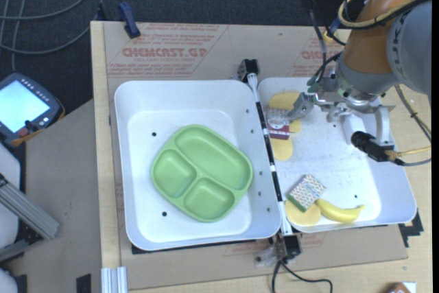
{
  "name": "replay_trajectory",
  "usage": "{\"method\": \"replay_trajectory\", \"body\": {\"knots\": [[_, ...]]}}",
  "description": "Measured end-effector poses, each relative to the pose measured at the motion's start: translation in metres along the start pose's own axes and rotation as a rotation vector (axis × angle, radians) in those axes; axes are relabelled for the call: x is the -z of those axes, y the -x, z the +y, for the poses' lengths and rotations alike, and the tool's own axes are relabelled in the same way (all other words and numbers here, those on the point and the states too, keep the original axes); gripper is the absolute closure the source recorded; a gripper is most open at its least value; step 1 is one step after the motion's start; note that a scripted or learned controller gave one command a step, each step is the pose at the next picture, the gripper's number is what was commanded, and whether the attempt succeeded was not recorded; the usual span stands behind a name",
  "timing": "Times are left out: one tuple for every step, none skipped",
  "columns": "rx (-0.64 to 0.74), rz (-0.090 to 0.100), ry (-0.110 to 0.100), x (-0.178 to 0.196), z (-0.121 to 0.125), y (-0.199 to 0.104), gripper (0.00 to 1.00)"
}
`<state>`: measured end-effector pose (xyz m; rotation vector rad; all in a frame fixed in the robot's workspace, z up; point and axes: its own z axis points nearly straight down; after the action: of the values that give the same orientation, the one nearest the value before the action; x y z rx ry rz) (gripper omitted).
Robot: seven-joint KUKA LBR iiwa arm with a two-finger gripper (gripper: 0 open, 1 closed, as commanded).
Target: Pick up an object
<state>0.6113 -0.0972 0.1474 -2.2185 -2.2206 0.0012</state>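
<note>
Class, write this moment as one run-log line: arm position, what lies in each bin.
gripper: over right bin | left bin: green tray | right bin: banana, patterned packet

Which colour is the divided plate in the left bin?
The divided plate is light green, seen clearly in the camera view.

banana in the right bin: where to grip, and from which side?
Probably the banana at mid-length, coming straight down, fingers closing across its narrow width. It lies flat near the right bin's front edge, curved, its left end touching a yellow disc and close to the patterned packet, so mid-body looks freer.
</note>
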Motion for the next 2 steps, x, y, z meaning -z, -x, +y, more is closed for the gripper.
{"method": "replay_trajectory", "body": {"knots": [[0.004,0.006,0.003,-0.056,0.002,0.086,0.0],[0.0,-0.004,0.006,0.029,0.05,0.127,0.0]]}}
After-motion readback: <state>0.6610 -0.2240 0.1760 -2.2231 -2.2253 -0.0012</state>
